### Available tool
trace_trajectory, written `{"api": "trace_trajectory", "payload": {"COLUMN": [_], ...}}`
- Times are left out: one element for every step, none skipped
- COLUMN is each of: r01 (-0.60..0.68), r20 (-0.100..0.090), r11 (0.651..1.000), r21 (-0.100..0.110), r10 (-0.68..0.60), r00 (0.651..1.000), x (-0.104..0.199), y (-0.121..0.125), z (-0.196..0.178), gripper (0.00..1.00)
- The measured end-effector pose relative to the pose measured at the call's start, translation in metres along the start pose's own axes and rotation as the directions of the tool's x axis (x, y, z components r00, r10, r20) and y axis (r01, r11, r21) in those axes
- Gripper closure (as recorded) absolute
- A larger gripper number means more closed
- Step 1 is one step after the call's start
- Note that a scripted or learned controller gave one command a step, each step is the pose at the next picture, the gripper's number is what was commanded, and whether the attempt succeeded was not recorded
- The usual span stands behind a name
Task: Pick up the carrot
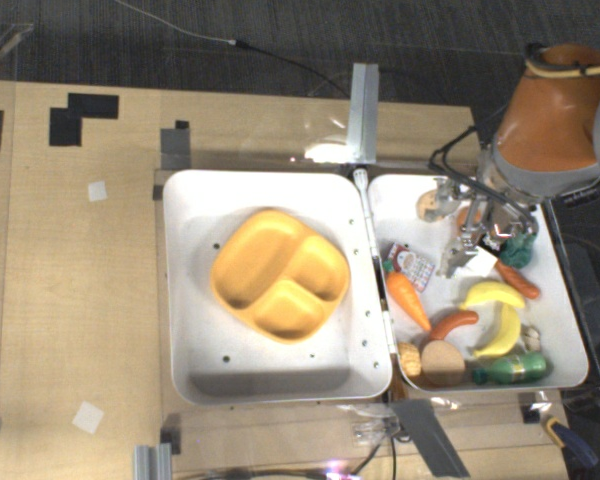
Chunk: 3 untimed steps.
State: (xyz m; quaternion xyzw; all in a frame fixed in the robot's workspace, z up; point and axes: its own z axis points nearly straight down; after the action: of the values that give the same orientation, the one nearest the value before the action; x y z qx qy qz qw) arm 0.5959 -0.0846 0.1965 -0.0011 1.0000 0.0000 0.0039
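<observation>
Near edge of the right bin (pixel 570 368): green veg (pixel 510 369) lying along the front wall, potato (pixel 442 357) and a small corn piece (pixel 409 359) in the front-left corner. Just behind them a banana (pixel 497 318), curved, and a red chili (pixel 452 321).

Carrot (pixel 408 299): on the bin floor at the left side of the right bin, just beside the divider wall. Long axis runs diagonal, fat top end up-left, tip pointing down-right toward the chili. Nothing lies on top of it; a small printed packet (pixel 412 264) sits just behind its top end.

Second orange-red piece (pixel 517 281) lies on the right side near a dark green item (pixel 518 250). Possible mix-up; the task's carrot is most likely the left one.

Claw (pixel 470 236): hangs over the middle-back of the right bin, above the bin floor, nothing seen between its fingers. Too blurred and cluttered to tell how wide it stands, so cannot tell. A tan round item (pixel 432 205) sits in the back-left corner beside it.

Key relation: carrot lies to the claw's left and nearer the camera, apart from it. Judgement: the arm needs to shift left and forward, then turn the claw to close across the diagonal axis, not along it.

Left bin (pixel 190 368) holds a yellow divided tray (pixel 280 273). Counter (pixel 70 298) beyond is plain wood.
</observation>
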Motion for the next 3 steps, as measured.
{"api": "trace_trajectory", "payload": {"r01": [-0.004,-0.141,-0.242], "r20": [-0.002,-0.003,0.011], "r11": [1.000,0.990,0.970], "r21": [-0.003,0.000,-0.002], "r10": [0.004,0.141,0.242], "r00": [1.000,0.990,0.970], "x": [0.074,0.107,0.086], "y": [0.063,0.044,0.003], "z": [0.011,0.011,0.106], "gripper": [0.00,0.00,0.00]}}
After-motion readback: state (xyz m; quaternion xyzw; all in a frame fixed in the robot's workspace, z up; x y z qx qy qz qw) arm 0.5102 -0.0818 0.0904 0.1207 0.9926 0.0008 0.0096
